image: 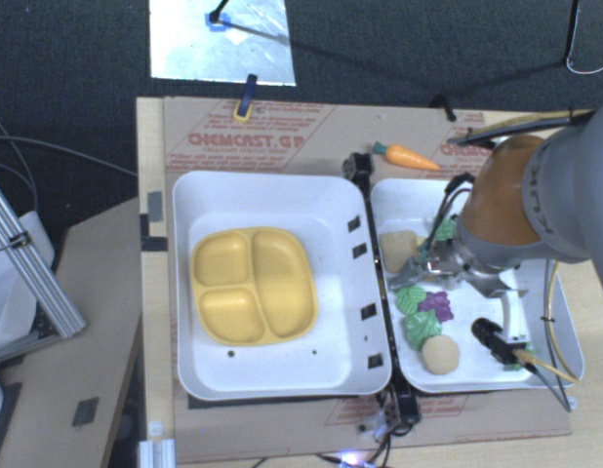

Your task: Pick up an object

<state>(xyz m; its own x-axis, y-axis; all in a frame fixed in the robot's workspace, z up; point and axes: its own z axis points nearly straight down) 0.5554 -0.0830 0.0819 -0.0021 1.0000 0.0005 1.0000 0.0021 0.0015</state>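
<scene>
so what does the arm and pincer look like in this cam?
Bulky rounded grey arm coming in from the right, with a glossy orange band above the wrist. Dark cables loop beside the band. Below it sits a grey metallic wrist block, and the pincer is silvery metal, over the right bin.

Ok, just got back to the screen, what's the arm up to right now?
The grey arm with the orange band is reaching into the right white bin, its pincer low among the small toys there: green leafy pieces, a purple piece and a round beige ball. Nothing is visibly lifted yet. The left white bin holds a yellow divided plastic tray. An orange toy carrot lies outside the bins.
</scene>
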